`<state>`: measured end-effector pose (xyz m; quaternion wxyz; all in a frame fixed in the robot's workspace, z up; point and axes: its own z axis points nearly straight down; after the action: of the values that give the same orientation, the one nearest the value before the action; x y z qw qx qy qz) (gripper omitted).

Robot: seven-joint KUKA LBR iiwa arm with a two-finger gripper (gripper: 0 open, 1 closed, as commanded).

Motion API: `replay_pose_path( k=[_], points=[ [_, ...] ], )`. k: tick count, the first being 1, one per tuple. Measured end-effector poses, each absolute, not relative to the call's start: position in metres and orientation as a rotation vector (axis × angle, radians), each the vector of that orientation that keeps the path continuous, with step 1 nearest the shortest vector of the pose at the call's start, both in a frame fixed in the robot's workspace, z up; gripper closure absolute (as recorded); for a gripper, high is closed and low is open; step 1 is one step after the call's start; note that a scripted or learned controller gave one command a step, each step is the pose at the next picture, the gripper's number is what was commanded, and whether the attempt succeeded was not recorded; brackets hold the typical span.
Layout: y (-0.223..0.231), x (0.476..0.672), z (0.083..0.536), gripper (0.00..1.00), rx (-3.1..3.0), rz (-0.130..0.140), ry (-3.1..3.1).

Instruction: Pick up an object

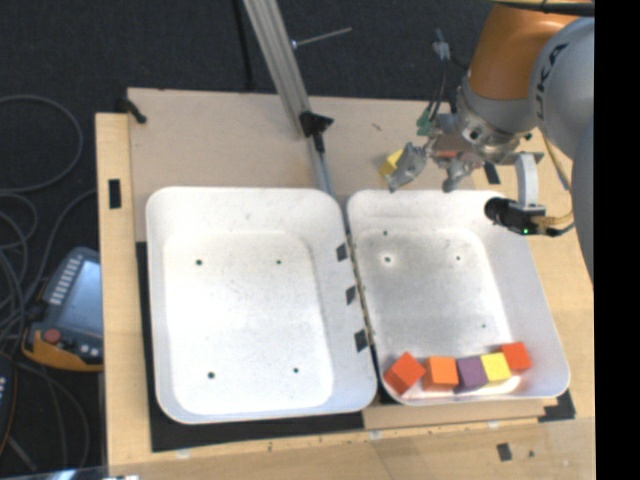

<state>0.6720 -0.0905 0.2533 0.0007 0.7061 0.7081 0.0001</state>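
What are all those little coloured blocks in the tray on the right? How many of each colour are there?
Red blocks: 2
Orange blocks: 1
Purple blocks: 1
Yellow blocks: 1
Total: 5, lined up along the near wall of the right bin.

Tan wooden bench (240,133) w/ two shallow white bins side by side on a black mat (150,408). Left bin (160,298) sits toward the bench's left edge, right bin (520,298) toward its right edge, rims touching at the middle. A slanted metal rail (280,53) meets the bench nr its back edge, btwn the bins
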Motion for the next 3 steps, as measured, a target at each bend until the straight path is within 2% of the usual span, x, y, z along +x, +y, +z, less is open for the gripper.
replay_pose_path(
  k=[1,2,3],
  points=[
    [-0.046,0.595,0.263,0.00,2.215,0.000,2.228],
    [0.048,0.530,0.206,0.00,2.216,-0.004,2.235],
    [-0.090,0.493,0.197,0.00,2.227,-0.005,2.211]
  ],
)
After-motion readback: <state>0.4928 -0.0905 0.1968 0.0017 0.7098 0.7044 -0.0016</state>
